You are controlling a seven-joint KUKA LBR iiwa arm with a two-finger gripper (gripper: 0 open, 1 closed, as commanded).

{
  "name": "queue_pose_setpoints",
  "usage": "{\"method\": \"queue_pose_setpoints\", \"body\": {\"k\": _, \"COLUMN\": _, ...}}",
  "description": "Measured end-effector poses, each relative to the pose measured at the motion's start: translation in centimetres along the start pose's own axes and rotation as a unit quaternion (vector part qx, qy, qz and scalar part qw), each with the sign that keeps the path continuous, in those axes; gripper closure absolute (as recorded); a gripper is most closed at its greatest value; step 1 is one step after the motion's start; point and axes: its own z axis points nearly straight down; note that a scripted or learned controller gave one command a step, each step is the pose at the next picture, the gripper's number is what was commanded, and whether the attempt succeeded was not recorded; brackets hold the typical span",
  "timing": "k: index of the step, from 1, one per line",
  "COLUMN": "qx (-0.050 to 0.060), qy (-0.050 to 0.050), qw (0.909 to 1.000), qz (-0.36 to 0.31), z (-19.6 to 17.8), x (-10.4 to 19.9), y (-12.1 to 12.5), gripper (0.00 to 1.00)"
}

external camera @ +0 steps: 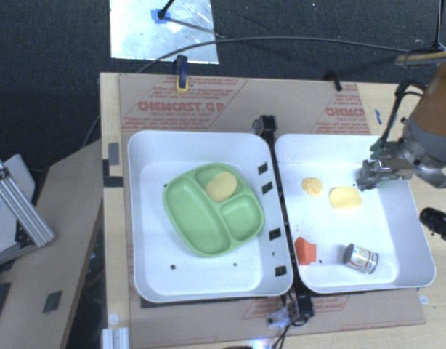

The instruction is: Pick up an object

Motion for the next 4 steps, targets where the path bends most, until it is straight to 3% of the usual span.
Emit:
{"method": "queue_pose_setpoints", "body": {"k": 2, "qx": 0.000, "qy": 0.000, "qw": 1.0000, "qz": 0.000, "z": -0.5, "x": 11.3, "y": -0.1, "gripper": 1.00}}
{"method": "queue_pose_setpoints", "body": {"k": 3, "qx": 0.001, "qy": 0.001, "qw": 1.0000, "qz": 0.000, "z": 0.3, "x": 16.7, "y": -1.3, "gripper": 1.00}}
{"method": "queue_pose_setpoints", "body": {"k": 4, "qx": 0.001, "qy": 0.000, "qw": 1.0000, "qz": 0.001, "z": 1.8, "x": 21.0, "y": -0.8, "gripper": 1.00}}
